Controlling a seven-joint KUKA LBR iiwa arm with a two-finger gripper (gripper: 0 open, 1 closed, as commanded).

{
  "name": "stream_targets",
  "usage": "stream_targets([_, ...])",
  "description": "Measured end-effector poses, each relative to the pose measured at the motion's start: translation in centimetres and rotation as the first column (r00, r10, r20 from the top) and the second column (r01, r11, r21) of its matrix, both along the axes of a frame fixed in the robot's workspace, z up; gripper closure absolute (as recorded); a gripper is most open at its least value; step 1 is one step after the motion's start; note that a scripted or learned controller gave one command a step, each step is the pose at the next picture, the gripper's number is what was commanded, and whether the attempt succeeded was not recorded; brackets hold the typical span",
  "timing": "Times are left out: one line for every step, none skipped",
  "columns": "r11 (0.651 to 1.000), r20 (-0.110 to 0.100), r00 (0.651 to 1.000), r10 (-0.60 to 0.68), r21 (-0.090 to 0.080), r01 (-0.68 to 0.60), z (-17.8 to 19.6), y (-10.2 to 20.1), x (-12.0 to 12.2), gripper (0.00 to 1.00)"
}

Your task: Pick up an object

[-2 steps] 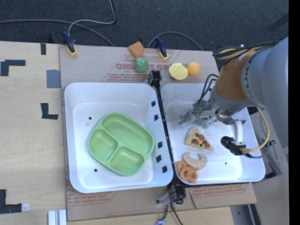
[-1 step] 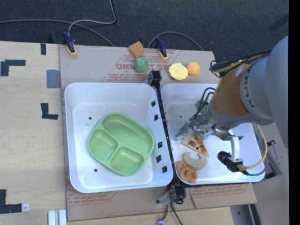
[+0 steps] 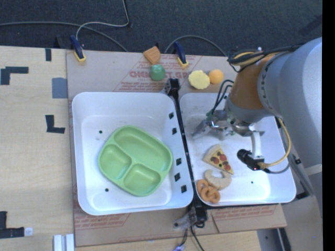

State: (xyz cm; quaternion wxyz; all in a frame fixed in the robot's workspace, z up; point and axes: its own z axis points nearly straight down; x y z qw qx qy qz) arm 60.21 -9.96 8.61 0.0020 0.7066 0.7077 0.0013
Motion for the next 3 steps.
stream_targets([1.0, 0.0, 1.0, -0.001, -0.001, 0.001, 0.0, 0.3, -4.7, 0.0])
stream_targets([1.0, 0.0, 1.0, 0.0, 0.0, 0.0, 0.0, -0.1, 1.0, 0.0])
stream_targets([1.0, -0.001, 1.0, 0.001, -0.001, -0.001, 10.0, 1.6, 6.7, 0.0])
